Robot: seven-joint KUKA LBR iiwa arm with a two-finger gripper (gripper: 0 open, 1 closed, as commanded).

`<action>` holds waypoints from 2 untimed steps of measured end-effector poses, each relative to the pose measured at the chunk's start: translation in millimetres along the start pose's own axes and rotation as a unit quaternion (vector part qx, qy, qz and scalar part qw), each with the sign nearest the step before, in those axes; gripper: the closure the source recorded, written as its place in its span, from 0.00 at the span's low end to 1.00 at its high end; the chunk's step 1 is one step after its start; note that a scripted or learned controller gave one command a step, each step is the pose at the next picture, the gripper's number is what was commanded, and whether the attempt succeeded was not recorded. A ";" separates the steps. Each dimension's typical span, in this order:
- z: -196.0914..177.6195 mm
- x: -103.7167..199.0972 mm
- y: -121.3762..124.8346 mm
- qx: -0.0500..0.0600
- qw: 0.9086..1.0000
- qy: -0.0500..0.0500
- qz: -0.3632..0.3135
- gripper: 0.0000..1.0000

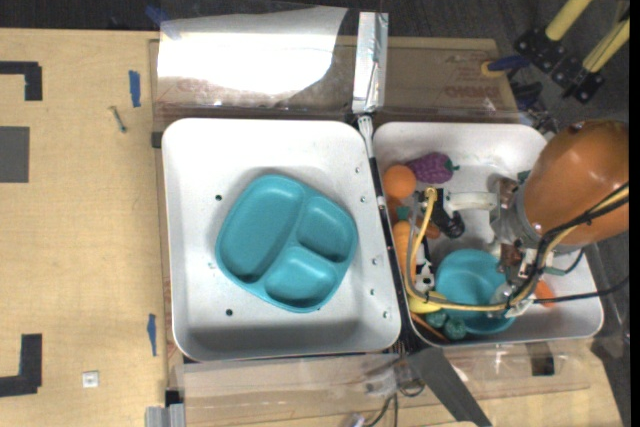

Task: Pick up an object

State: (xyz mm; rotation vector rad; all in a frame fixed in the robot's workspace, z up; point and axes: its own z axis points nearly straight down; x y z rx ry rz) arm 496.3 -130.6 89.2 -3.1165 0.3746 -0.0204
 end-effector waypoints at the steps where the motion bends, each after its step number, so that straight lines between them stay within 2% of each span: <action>1: -16.0 9.2 -3.5 0.005 1.000 0.013 0.003 1.00; 2: -27.2 13.0 -7.6 0.009 1.000 0.017 0.004 1.00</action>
